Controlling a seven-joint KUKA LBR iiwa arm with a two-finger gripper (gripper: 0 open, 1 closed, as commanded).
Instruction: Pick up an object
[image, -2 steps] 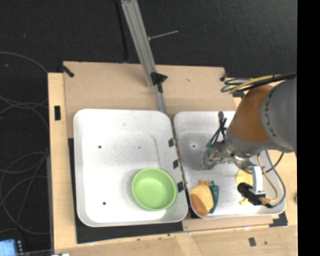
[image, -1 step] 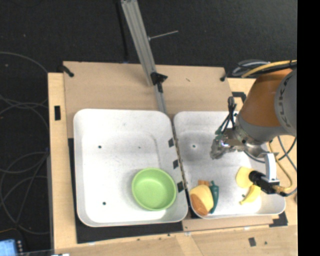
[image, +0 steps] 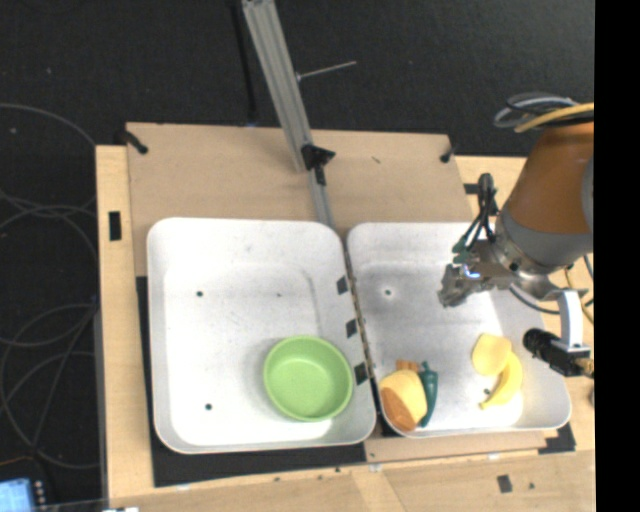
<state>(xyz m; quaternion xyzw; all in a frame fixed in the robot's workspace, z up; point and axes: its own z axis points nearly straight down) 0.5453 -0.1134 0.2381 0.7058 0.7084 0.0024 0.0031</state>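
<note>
A green bowl (image: 308, 377) sits in the left bin (image: 200, 270) near its front right corner. The right bin (image: 400, 260) has an orange and yellow toy with a dark green stem (image: 408, 397) in its front left corner. Yellow banana-like pieces (image: 497, 367) lie at the front right. My gripper (image: 455, 289) hangs over the middle of the right bin, behind and left of the yellow pieces, with nothing visible between its fingers.
The arm's grey and orange body (image: 550, 200) covers the right bin's back right part. A metal pole (image: 285, 90) slants up from the back of the bench. A ridge (image: 356, 320) divides the two bins.
</note>
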